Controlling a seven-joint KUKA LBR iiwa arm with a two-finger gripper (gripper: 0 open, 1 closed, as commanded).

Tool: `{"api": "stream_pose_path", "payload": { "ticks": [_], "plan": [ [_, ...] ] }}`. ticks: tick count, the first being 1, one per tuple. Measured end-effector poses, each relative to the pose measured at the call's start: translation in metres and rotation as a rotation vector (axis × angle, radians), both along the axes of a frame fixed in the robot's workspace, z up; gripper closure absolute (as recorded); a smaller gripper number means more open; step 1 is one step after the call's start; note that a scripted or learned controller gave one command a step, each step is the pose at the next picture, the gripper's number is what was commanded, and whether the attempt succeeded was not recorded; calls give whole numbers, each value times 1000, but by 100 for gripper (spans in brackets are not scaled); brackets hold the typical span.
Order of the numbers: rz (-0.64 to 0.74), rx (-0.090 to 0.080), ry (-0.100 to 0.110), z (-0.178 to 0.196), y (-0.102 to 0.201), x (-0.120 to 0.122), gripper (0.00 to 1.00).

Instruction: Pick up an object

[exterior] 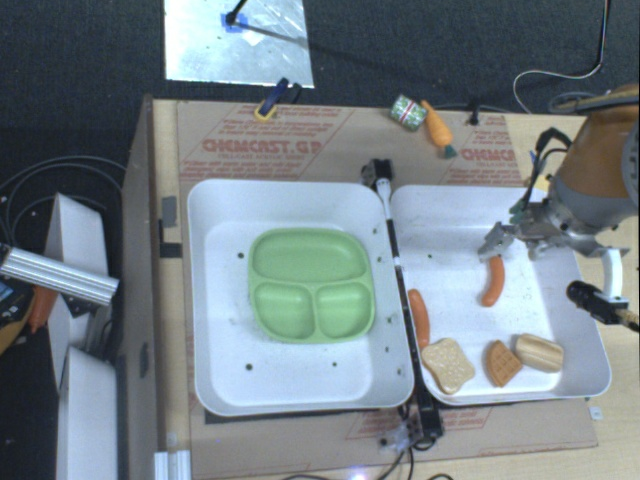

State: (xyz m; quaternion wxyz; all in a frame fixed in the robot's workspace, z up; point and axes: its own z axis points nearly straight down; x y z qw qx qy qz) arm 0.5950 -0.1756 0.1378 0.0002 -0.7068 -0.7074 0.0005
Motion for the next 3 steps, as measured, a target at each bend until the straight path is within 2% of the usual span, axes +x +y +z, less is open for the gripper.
{"api": "stream_pose_path", "payload": {
  "ticks": [1,2,3],
  "plan": [
    [1,0,-2,-54,3,3,0],
    [2,-1,-5,-43,3,4,100],
    [4,1,-7,44,62,46,100]
  ]
}}
